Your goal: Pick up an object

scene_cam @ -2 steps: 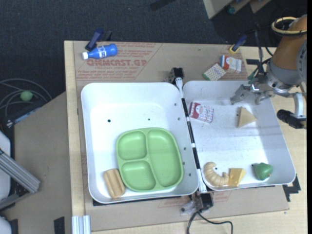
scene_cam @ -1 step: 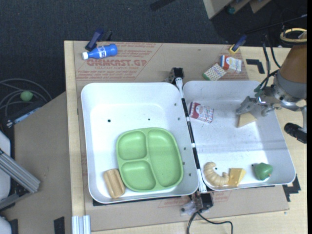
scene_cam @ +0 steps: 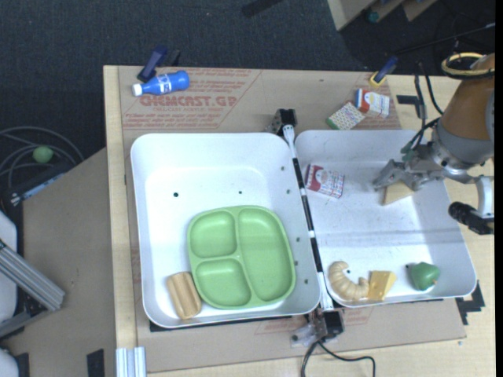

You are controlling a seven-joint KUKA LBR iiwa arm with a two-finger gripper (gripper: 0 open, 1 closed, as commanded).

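Nearest us lay a tan block point(scene_cam: 183, 294) beside the green tray point(scene_cam: 240, 255). Our gripper point(scene_cam: 395, 181) hovered over a beige wedge point(scene_cam: 395, 195) in the right bin point(scene_cam: 357, 148); whether its fingers had closed we couldn't tell. Lifting seemed next.

Two white bins point(scene_cam: 149, 210), one green divided plate point(scene_cam: 240, 256), one blue bottle point(scene_cam: 161, 84)

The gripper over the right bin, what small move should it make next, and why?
Probably a short straight descent. The gripper hovers in the right bin directly above a tan block, which lies apart from the red-and-white packet, so nothing crowds it. Whether it already touches the block is unclear.
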